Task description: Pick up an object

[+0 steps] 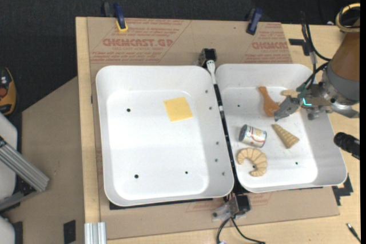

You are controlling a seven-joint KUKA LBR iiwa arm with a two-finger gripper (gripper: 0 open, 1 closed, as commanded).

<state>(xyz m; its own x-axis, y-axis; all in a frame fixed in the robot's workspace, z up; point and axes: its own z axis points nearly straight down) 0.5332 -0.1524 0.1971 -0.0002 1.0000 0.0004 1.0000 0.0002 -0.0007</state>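
The right bin (326, 171) holds a brown drumstick-shaped piece (267, 100), a small tin can (252, 135) lying on its side, a tan cone (285, 136) and a croissant (253, 160). A yellow cheese slice (178, 109) lies flat in the left bin (114, 180). My gripper (299, 111) hovers over the upper right of the right bin, just right of the drumstick piece and above the cone. It is open, its fingers (284, 110) spread apart with nothing between them.
Both bins sit on a cardboard sheet (171, 37) held by blue clamps (120, 15) at the back edge. A black divider strip (217, 106) runs between the bins. Cables (309, 43) trail along the right side near the arm.
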